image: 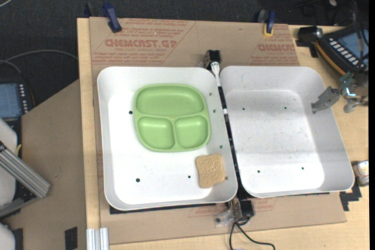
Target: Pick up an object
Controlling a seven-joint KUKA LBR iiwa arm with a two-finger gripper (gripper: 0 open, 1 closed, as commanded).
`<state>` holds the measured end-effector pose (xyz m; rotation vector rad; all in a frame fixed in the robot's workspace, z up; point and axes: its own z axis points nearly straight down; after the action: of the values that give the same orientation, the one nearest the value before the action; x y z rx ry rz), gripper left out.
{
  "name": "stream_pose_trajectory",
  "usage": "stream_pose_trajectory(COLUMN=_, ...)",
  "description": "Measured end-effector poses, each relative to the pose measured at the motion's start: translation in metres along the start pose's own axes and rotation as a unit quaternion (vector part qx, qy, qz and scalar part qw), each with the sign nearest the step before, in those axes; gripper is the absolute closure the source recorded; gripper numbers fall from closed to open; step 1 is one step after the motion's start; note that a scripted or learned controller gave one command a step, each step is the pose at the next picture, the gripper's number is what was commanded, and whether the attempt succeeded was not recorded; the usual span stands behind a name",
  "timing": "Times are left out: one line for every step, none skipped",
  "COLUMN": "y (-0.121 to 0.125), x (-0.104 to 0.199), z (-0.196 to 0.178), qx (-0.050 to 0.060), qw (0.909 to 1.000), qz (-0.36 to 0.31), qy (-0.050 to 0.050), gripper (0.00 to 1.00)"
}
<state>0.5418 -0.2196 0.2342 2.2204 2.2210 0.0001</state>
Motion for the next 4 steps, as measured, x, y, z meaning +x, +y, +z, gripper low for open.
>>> stream_pose_trajectory(y=-0.013, x=-0.006, z=-0.217, qx=-0.01, qw=0.9999, qz=-0.001, qy=-0.004, gripper=0.0)
stream_pose_trajectory(y=-0.064, x=-0.005, z=-0.308, qx=-0.006, qw=1.0, qz=0.0, qy=-0.003, gripper=0.0)
stream_pose_trajectory(y=-0.061, x=-0.005, z=-0.313, qx=-0.003, qw=1.0, qz=-0.001, qy=-0.002, gripper=1.0)
stream_pose_trajectory(y=-0.063, x=0.032, z=-0.199, qx=0.006, qw=1.0, qz=-0.001, qy=0.003, gripper=1.0)
